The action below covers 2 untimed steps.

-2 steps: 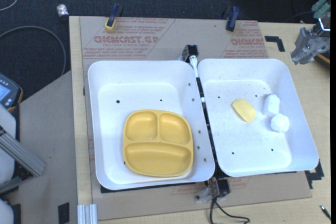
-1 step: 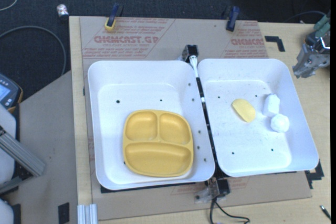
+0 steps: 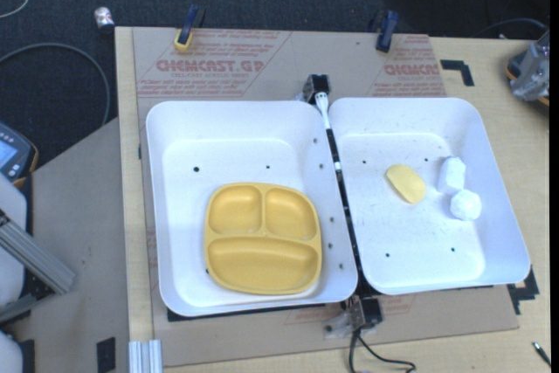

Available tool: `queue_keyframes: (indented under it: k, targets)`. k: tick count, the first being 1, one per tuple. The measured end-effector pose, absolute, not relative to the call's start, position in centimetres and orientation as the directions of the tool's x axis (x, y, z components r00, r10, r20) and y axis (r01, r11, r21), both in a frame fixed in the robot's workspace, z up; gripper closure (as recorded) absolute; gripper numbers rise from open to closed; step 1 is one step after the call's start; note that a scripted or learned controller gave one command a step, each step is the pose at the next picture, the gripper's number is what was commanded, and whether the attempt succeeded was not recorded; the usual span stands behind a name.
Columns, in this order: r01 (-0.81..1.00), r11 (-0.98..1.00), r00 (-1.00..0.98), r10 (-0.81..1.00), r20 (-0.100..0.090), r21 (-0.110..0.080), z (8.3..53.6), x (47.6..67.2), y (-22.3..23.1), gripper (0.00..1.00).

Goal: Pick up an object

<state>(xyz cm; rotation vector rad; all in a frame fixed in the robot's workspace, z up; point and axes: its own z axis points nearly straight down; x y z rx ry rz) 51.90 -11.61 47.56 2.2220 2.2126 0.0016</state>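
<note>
- End effector (image 3: 533, 71): a grey metal shape, cut off by the picture's right edge, appears to be it. It sits over the counter's far right corner, and I cannot tell whether it is spread or pressed together. Nothing is seen in its grasp.
- Shallow white plastic bin on the right (image 3: 502, 214): the closer of the two bins, below and to the left of the end effector in the picture, well apart from it.
- Two small white lumps (image 3: 458, 189): the objects closest to the end effector, lying one just beside the other on that bin's floor near its right wall.
- Flat yellow oval piece (image 3: 405, 184): just beyond the lumps, farther from the end effector, near the bin's middle.
- Second shallow white bin (image 3: 166, 188): farther out, touching the first along a black seam.
- Yellow three-compartment plastic tray (image 3: 262, 238): the object farthest from the end effector, lying flat in the second bin's near half.
- Brown board-covered counter (image 3: 262, 65): under both bins, printed with red lettering, with a blue clamp (image 3: 386, 29) at its far edge.
</note>
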Motion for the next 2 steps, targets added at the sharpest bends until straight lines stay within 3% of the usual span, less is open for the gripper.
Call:
queue_keyframes:
  k: [1,2]
  targets:
    - [1.000,-0.004,0.004,1.000,-0.005,0.004,45.6,59.7,-16.8,1.00]
    - [1.000,-0.005,0.005,1.000,-0.005,0.004,45.2,62.1,-22.4,1.00]
